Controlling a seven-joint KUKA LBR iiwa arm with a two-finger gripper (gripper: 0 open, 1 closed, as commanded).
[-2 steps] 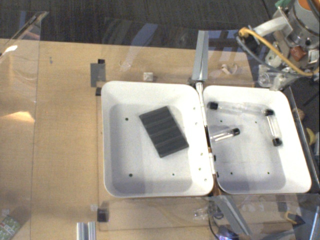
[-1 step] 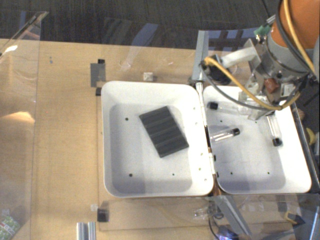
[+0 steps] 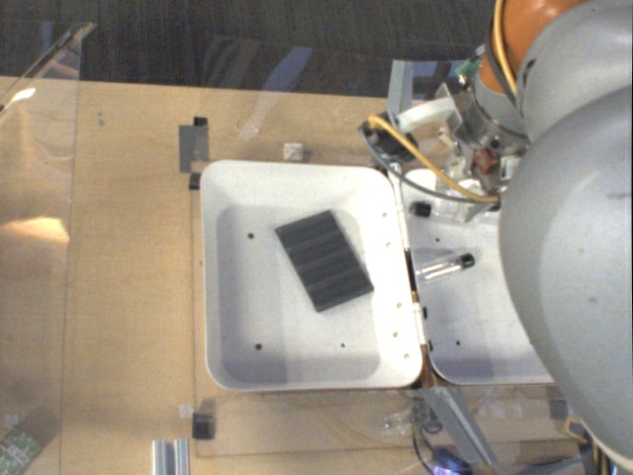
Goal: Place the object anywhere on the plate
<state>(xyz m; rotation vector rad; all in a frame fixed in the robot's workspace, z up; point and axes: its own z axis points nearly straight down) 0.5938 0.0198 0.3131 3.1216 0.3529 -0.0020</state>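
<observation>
You see a dark ribbed rectangular object [image 3: 323,259] lying flat and tilted in the middle of the left bin [image 3: 223,354]. In the right bin [image 3: 475,359] a small silver-and-black cylinder [image 3: 442,264] lies near the divider, and the rim of a white plate [image 3: 427,179] shows beneath the wrist. The end effector [image 3: 482,161] hangs over that plate; you cannot tell how it stands, since the grey arm [image 3: 574,265] blocks it.

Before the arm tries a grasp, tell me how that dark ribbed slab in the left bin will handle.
The slab looks flat and stiff, so it probably won't roll. Lying flush on the bin floor, its edges may be hard to pinch.
</observation>
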